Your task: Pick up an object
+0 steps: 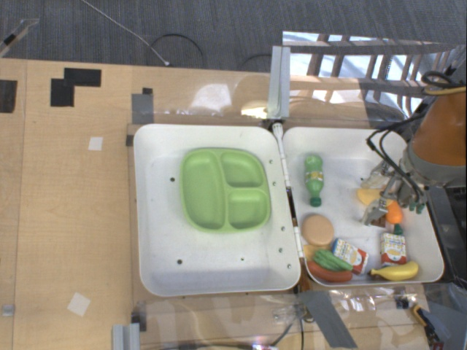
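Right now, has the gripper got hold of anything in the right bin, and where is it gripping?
Cannot be told. The gripper is low in the right bin, beside an orange piece and a yellow piece, but no grip shows.

Plate (222, 189) in left bin (157, 261); bottle (314, 179) in right bin (332, 141).

no legible text. two small cartons (349, 255) (393, 248) in the right bin (438, 265) have printed labels, too small to read.

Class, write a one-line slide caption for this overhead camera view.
Robot claw lowered among toy foods in the right bin; green plate in the left bin.
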